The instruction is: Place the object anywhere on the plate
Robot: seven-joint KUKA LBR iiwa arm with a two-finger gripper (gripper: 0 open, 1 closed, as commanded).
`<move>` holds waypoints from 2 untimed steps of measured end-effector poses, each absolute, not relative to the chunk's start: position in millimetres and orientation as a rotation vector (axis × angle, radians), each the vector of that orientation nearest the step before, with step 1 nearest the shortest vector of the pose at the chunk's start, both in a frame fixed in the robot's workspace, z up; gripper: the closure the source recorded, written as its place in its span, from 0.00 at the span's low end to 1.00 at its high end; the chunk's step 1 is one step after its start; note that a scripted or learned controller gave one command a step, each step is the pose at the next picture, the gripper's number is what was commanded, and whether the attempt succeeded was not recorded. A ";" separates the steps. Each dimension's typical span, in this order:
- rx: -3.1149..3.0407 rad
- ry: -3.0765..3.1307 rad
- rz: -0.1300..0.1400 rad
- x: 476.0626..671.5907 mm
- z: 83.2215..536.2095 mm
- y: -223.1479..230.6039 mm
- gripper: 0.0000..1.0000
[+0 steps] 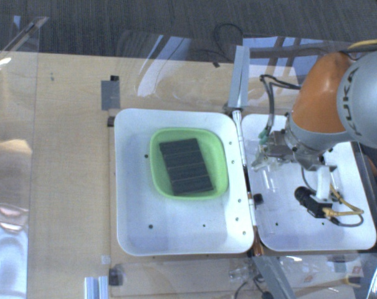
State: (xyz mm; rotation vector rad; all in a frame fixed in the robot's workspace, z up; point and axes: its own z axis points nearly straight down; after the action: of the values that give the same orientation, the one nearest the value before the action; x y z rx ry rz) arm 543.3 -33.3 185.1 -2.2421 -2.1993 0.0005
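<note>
From the camera above the bench, my gripper (267, 154) hangs over the right bin (356, 232), close to that bin's left wall and the seam where the two bins meet. My wrist crowds it from above, and I cannot tell whether it is parted or closed; I see nothing held in it. My arm (322, 98) comes in from the right, its orange band covering the bin's upper right part, so that corner is hidden from me.

The left bin (132, 229) has rounded corners and a low raised rim. The green plate (158, 167) sits in its upper middle, a rounded square with a shallow lip, near the top wall. A broad strip of white floor lies open below it, and narrower strips lie to either side.

The dark grey object (186, 166) lies flat on the plate, a matte rectangular slab crossed by ridges, turned slightly askew and inside the lip on all sides.

The wooden bench (57, 167) stretches wide to the left. Pale glare washes over it there and blurs the surface.
</note>
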 end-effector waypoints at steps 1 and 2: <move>-2.156 -2.287 -0.002 583.5 182.0 28.0 1.00; -2.156 -2.286 -0.002 583.6 182.2 27.8 0.00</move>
State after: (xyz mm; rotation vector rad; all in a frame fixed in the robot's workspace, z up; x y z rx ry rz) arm 583.6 27.8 182.2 -2.1565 -2.2864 -0.0021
